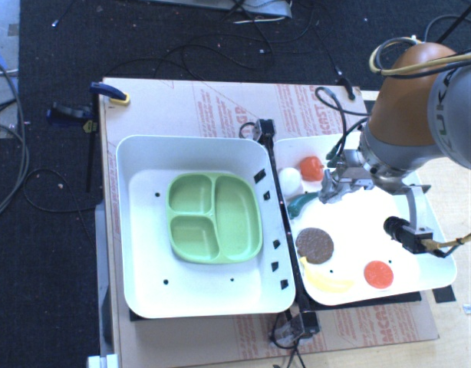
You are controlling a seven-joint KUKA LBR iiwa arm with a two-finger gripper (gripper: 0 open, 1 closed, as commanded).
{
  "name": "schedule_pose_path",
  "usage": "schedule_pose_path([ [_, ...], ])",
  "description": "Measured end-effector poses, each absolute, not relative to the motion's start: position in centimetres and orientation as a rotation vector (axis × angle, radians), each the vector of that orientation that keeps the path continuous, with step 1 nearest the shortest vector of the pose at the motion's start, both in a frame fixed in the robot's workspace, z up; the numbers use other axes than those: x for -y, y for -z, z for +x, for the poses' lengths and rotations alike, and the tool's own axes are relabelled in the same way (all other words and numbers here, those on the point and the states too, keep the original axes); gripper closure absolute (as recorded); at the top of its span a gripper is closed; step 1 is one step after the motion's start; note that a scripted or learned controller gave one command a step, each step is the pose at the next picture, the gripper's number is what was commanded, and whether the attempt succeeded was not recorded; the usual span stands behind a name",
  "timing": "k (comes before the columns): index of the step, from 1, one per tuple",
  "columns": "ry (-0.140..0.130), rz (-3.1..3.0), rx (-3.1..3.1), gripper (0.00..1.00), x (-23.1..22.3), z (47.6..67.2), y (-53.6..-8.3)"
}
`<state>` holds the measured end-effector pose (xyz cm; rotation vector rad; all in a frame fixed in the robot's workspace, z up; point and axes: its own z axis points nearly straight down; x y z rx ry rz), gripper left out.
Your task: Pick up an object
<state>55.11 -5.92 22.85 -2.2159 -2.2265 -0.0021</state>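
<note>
My gripper (pixel 333 191) hangs over the upper left of the right bin (pixel 419 282), its fingers blurred against the wrist. Just left of it lie a white ball (pixel 289 179) and an orange-red round thing (pixel 311 167) near the bin's top wall. A teal piece (pixel 299 202) lies below them, close under the gripper's tip. Lower down sit a brown disc (pixel 315 244), a yellow banana-shaped piece (pixel 327 282) and a red disc (pixel 379 274). I see nothing between the fingers.
The left bin (pixel 136 228) holds a green three-compartment plate (pixel 215 217). A divider with black clips (pixel 275 205) runs between the bins. Cables and a blue clamp (pixel 105 92) lie beyond the bench's far edge.
</note>
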Motion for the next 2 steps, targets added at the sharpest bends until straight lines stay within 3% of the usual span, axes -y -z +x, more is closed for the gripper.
schedule_pose_path([
  [2, 0.0, -2.215, 2.226, 1.0, -5.2, 53.8, -24.3],
])
